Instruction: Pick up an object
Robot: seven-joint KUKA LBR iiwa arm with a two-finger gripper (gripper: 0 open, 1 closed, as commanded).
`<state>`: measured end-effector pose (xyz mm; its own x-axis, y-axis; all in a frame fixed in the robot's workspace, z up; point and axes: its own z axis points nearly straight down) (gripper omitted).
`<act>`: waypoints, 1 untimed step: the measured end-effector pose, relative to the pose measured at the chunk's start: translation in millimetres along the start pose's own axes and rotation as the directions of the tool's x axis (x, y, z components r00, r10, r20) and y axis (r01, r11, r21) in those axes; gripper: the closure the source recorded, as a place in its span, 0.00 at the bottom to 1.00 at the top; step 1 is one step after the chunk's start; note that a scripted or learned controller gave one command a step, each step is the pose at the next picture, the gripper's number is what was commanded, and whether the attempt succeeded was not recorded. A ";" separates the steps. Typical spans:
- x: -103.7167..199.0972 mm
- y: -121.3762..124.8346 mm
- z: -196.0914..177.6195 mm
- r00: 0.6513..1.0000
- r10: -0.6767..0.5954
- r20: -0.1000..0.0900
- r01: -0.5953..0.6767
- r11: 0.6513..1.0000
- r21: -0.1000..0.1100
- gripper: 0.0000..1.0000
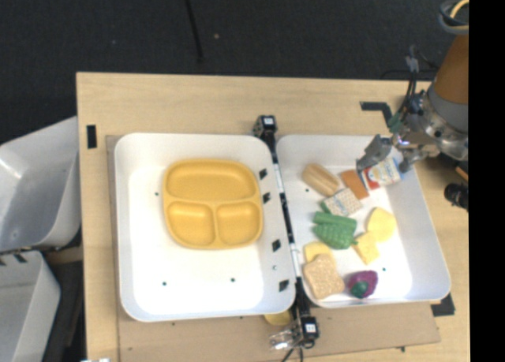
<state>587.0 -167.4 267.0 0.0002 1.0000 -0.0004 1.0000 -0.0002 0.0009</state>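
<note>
while the grey arm with its orange band (451, 76) reaches in from the right, its end effector (384, 155) hangs over the upper right corner of the right bin (418, 266), just above a small white carton with red and blue print (387, 173); whether anything sits in its grip, or how it is set, cannot be told from this angle. below and left of it, toy food lies clustered on the bin floor: a tan bread roll (319, 179), an orange block (354, 184) touching a speckled cracker (342, 202), a green leafy piece (334, 229), a yellow rounded piece (381, 224), a yellow wedge (365, 250), a brown slice of bread (323, 277) and a purple piece (362, 283) near the front wall. beside it, the left bin (142, 274) carries a yellow divided plate (212, 202) with three compartments. both bins rest side by side on the pale wooden worktop (158, 100).
</note>
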 end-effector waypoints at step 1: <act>22.1 -65.4 4.3 1.000 0.002 0.000 -0.002 1.000 0.004 0.00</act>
<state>521.6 -145.3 262.6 0.0018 1.0000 0.0000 1.0000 -0.0018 -0.0026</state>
